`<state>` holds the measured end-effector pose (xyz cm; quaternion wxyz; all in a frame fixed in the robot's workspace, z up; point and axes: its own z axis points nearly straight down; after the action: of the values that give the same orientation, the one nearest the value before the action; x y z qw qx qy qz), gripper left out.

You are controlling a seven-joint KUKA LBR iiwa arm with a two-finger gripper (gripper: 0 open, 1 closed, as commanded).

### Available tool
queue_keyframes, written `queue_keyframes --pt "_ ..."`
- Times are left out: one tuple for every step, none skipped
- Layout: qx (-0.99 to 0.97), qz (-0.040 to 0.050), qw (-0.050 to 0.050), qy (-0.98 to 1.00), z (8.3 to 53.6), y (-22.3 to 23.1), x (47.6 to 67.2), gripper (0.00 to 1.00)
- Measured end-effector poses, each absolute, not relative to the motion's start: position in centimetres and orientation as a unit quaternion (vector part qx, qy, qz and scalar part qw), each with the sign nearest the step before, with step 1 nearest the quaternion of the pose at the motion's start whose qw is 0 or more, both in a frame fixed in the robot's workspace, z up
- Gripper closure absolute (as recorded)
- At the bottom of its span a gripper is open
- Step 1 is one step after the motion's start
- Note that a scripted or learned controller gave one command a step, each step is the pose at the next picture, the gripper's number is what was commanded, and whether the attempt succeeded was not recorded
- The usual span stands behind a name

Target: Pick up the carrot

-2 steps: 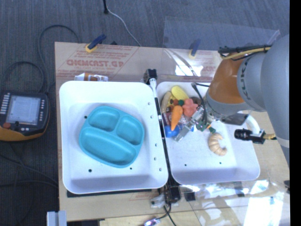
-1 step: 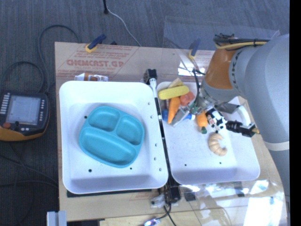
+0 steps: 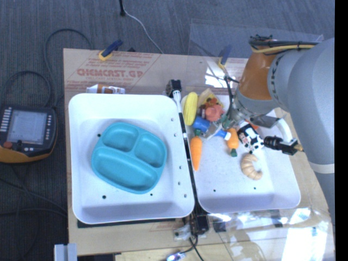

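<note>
Against the right bin's (image 3: 272, 197) left wall lies the carrot (image 3: 196, 151), untouched; gripper (image 3: 232, 117) beyond it, finger state indiscernible

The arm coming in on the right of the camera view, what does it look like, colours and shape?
The arm is bulky and rounded, with smooth grey casing and a broad orange band above the wrist. Dark cabling runs along the top edge of the orange section. The gripper below it is small and dark, too indistinct among the toys in the right bin to describe further.
</note>
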<state>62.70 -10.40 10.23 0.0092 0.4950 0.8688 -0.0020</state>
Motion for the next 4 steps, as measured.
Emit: queue_keyframes --pt "0.55 -0.0013 0.002 0.835 13.8 -15.9 60.3 1.0" --pt "0.55 -0.002 0.001 0.835 13.7 -15.8 60.3 0.0" --pt "0.537 -0.0001 0.007 0.844 9.0 -10.8 57.8 0.0" --pt "0.426 0.0011 0.006 0.905 22.7 -6.1 60.5 0.0"
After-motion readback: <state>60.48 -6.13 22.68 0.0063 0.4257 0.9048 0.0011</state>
